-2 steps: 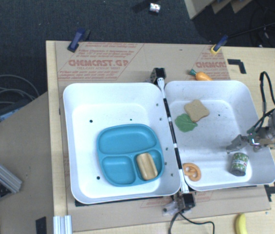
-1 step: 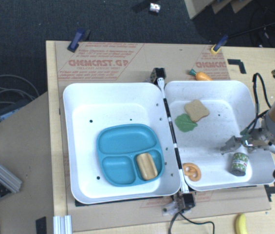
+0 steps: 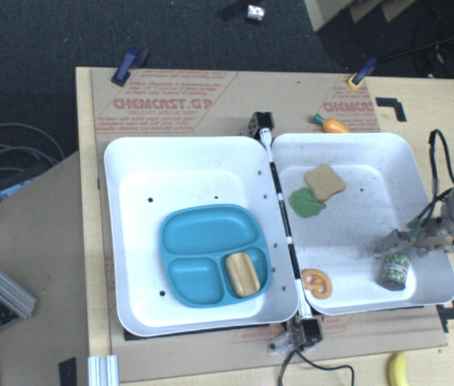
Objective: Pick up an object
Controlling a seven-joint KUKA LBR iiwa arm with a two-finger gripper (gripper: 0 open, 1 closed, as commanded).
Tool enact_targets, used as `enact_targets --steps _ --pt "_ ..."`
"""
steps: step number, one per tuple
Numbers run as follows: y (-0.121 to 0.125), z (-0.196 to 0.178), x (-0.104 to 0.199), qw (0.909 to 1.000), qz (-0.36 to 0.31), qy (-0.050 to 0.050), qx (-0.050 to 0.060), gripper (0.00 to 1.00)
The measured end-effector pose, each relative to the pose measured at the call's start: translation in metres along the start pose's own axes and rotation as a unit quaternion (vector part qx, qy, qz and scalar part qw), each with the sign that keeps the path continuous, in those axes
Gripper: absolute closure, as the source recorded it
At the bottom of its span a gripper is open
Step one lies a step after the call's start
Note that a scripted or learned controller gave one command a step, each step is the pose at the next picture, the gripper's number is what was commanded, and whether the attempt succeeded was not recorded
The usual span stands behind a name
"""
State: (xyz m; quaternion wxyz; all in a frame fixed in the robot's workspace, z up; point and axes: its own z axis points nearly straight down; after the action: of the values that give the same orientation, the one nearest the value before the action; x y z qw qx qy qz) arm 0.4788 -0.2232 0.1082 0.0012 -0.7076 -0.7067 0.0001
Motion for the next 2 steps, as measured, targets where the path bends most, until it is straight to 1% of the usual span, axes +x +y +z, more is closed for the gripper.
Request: enact_targets --steps 1,2 --pt "0.0005 -0.0100 -0.0001 1.0000 0.000 -0.001 -0.001 1.00" --pt "0.0004 -0.0099 0.0000 1.0000 0.000 -0.001 -0.001 0.00"
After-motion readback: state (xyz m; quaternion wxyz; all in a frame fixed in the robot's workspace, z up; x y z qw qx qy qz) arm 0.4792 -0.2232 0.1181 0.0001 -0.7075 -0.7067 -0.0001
